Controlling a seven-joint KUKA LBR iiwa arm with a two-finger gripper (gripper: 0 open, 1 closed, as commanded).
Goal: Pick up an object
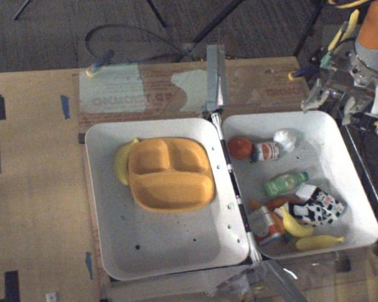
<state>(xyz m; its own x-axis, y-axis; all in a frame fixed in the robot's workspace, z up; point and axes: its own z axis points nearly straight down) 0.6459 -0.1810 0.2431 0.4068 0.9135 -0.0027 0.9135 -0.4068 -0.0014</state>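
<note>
Left bin: sitting on the bench, touching the right bin along a shared middle edge
Tray: orange, with compartments, lying flat in the far half of the left bin
Yellow fruit: peeking out from under the tray's left edge, partly being covered by it
Red ball: resting in the right bin's far left corner, just beside the middle edge
Small bottle: lying on its side, touching the red ball on its right
White wad: crumpled, lying just beyond the small bottle's end, near the bin's far wall
Green bottle: lying on its side near the bin's middle, apart from the others
Carton: black-and-white patched, tilting against the near pile
Can: lying by the middle edge, crowding an orange piece and a banana
Second banana: lying along the near wall
My gripper: hanging over the right bin's far right corner, above the rim
Grip state: too blurred and cluttered for me to be making out
Nearest objects: white wad and small bottle, lying to the left of me and nearer the camera, well apart from me
In the way: nothing between me and the white wad; the near pile is packing its pieces tight against each other
</note>
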